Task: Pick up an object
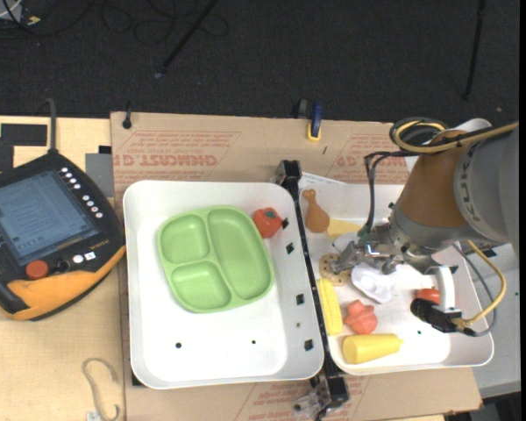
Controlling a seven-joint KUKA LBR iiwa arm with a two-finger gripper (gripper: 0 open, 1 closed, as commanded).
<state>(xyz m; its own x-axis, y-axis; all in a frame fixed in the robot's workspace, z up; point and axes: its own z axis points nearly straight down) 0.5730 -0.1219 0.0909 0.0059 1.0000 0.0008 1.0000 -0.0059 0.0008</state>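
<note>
One arm (447, 191) bent low over the right bin (473, 353), pincer (368, 254) state unclear.

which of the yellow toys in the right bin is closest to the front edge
The yellow cone, lying at the right bin's front rim. The corn sits farther back along the left wall.

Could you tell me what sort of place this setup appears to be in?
Probably a robotics lab: a teach pendant lies beside two white bins of toy food, and the arm's gripper reaches into one.
</note>
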